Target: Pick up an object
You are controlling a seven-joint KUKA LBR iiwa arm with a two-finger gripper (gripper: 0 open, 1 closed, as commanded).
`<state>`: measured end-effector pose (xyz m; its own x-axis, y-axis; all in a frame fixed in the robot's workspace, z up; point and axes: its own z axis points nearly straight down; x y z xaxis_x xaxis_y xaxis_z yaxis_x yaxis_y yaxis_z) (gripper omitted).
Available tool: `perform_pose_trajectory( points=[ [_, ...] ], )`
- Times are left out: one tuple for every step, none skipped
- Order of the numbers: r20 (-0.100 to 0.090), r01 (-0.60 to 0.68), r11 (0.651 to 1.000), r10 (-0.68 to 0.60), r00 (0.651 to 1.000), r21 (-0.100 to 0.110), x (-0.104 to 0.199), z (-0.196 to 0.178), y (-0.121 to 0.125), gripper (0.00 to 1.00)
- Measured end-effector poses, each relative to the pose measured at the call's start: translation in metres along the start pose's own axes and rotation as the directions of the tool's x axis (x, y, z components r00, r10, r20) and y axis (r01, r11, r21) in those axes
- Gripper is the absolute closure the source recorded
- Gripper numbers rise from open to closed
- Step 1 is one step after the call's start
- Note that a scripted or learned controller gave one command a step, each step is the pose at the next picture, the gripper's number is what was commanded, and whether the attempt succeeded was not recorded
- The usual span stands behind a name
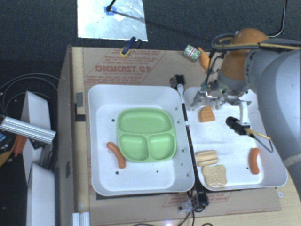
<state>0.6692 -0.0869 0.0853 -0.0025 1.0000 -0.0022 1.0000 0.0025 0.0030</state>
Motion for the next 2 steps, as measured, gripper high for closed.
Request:
perform_pose_trajectory(
  points=[
    [0.000,0.002,1.000,-0.002,1.000,0.000,0.0014,0.0002,0.0000,0.00],
    [0.000,0.000,1.000,0.000,1.000,0.000,-0.0017,0.0000,0.0000,0.00]
  ],
)
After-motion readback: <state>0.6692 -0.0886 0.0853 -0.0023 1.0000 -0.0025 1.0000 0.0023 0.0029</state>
